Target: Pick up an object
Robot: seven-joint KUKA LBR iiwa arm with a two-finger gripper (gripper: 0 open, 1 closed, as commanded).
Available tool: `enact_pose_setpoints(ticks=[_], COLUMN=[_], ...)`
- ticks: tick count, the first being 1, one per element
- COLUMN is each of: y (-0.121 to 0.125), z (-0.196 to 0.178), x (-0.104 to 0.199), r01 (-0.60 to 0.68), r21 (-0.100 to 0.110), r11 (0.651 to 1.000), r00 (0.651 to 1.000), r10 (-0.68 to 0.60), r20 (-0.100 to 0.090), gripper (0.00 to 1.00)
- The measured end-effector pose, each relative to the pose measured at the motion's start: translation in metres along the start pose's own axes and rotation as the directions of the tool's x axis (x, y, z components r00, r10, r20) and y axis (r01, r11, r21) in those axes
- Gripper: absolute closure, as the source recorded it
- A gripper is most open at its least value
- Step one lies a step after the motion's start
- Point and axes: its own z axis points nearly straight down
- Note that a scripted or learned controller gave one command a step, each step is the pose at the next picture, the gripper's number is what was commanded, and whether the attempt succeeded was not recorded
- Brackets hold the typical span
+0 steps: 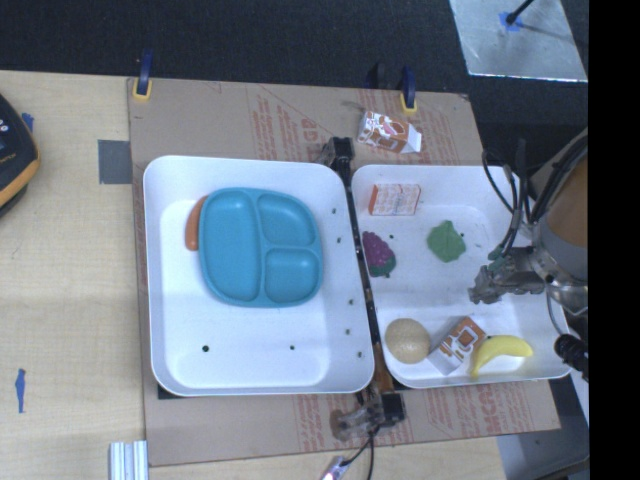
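camera view – claw (pixel 492 286) low in right bin (pixel 440 376), grip unclear – banana (pixel 500 353) just below.

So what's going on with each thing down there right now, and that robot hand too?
hand: low over the right bin, nothing visibly held
blue plate: upright in the left bin, overlapping an orange item
carton: lying flat, right bin
purple grapes: loose on the bin floor
green toy: lying free
banana: against the near wall
round bun: beside a small box
packet: outside the bins
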Motion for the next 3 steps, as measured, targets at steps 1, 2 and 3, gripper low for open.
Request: enact_pose_setpoints(ticks=[1, 2, 3], y=[0.013, 0.059, 0.056], z=[0.057, -0.016, -0.015], x=[0.055, 0.086, 0.150], r01=[0.004, 0.002, 0.004], r21=[0.003, -0.001, 0.004], r11=[1.000, 1.000, 1.000], r00=[1.000, 1.000, 1.000], r10=[-0.004, -0.002, -0.004], r20=[-0.001, -0.001, -0.001], gripper=[1.00, 1.00, 1.00])
